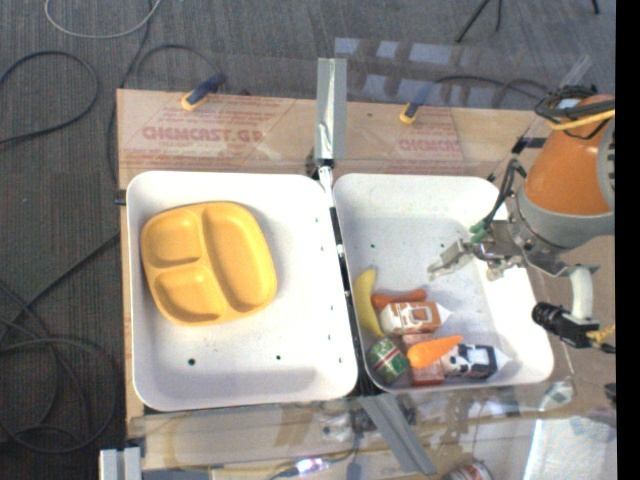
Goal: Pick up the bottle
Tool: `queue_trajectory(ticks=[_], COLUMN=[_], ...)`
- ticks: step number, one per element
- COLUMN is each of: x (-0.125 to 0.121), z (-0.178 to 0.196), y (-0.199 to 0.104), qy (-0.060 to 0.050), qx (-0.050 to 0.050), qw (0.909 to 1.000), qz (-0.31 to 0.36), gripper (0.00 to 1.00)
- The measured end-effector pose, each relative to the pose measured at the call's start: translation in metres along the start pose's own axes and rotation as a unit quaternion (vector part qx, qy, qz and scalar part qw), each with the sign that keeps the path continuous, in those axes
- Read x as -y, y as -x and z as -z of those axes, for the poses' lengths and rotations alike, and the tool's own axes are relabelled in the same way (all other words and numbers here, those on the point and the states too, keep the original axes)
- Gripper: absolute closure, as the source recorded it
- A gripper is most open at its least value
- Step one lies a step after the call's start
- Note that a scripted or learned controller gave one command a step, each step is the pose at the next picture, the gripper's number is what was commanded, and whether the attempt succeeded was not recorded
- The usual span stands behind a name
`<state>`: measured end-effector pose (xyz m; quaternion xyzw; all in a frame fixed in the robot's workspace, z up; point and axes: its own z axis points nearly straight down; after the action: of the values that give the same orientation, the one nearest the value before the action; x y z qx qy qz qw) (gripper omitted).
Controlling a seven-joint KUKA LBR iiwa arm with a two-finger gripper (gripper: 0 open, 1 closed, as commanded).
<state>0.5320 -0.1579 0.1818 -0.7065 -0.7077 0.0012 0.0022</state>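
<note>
A small white bottle (pixel 413 316) with an orange label lies on its side in the right bin (pixel 400 208), near the bin's front middle. My gripper (pixel 468 260) hangs over the right part of that bin, up and to the right of the bottle and apart from it. Its fingers (pixel 444 261) look spread, and nothing is between them. The grey arm with its orange band (pixel 565 173) reaches in from the right.
Around the bottle lie a banana (pixel 366 298), a red-orange piece (pixel 400 296), a green can (pixel 387 360), a carrot (pixel 436 351) and a black-and-white item (pixel 472 363). A yellow divided plate (pixel 207 260) sits in the left bin (pixel 240 368).
</note>
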Motion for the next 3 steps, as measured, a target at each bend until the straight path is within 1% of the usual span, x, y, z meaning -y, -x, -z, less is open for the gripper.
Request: queue_trajectory(ticks=[1, 2, 3], x=[-0.008, -0.008, 0.046], z=[0.017, 0.025, 0.074], y=[0.012, 0.011, 0.027], qy=[0.001, 0.001, 0.000], qx=[0.001, 0.000, 0.001], qw=[0.9873, 0.9874, 0.9981], qz=[0.159, 0.158, -0.062], gripper=[0.00, 1.00, 1.00])
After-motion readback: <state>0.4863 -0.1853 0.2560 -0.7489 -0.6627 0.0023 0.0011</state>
